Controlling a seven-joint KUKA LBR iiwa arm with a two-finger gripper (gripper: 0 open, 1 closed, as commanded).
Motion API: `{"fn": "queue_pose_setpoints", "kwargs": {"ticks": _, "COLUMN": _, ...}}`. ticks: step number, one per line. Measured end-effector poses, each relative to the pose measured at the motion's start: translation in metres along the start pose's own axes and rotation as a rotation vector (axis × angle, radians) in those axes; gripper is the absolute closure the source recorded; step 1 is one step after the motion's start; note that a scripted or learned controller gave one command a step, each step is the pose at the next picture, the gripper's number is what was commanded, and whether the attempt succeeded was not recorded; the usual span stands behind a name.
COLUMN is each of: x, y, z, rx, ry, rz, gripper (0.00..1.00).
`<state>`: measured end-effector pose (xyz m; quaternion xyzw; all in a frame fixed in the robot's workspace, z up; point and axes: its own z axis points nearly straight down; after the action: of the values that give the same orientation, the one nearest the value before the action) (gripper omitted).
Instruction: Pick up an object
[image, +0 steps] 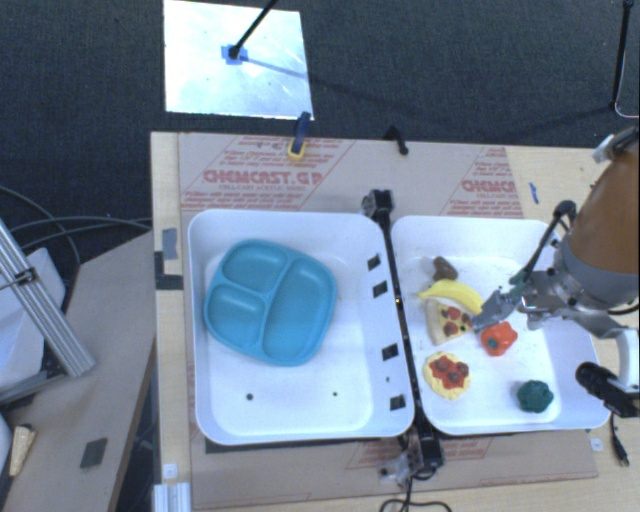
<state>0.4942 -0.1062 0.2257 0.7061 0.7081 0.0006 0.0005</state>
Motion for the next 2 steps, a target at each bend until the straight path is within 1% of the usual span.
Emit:
{"fn": "queue_pose_setpoints", "kwargs": {"ticks": 1, "x": -0.063, "y": -0.004, "z": 0.147, "rx": 0.001, "ry": -0.003, "rz": 0.008, "gripper": 0.00}}
{"fn": "queue_pose_setpoints", "kwargs": {"ticks": 2, "x": -0.094, "y": 0.023, "z": 0.027, "rx": -0.013, "ry": -0.007, "rz": 0.000, "gripper": 0.00}}
